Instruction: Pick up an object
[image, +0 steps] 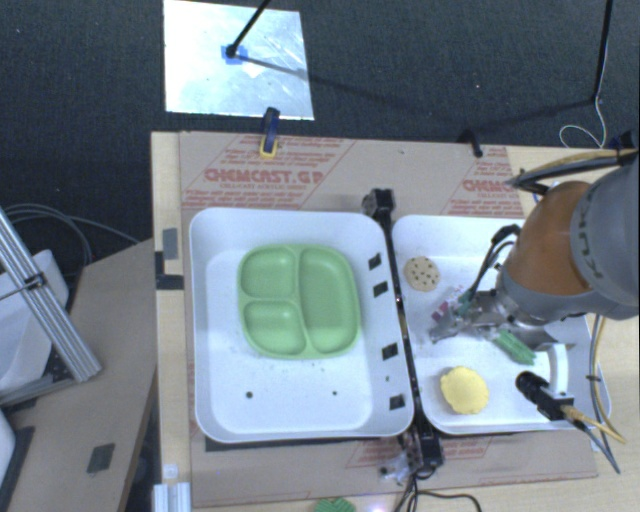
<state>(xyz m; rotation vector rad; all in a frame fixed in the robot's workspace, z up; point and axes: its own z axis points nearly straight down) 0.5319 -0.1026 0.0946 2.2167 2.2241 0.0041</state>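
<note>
Centring over one object before closing looks wise: the speckled cookie (421, 272) lies toward the far side of the right bin (470, 238), the yellow lump (465, 389) near its front. The pincer (445, 320) sits low in that bin between the two, touching neither; whether it is open or closed I cannot tell, and nothing visibly rests in it.

Plate: a pale green plastic plate with three compartments (300, 300), lying flat and right way up in the middle of the left white bin (215, 400).
Cookie: a small round tan cookie with dark chips (421, 272), flat in the right white bin (450, 235), near its far left corner.
Yellow piece: a rounded yellow lump (465, 389), near the right bin's front wall, well apart from the cookie.
Green piece: a small bright green elongated piece (515, 347), right of and beyond the yellow lump, partly hidden.
</note>
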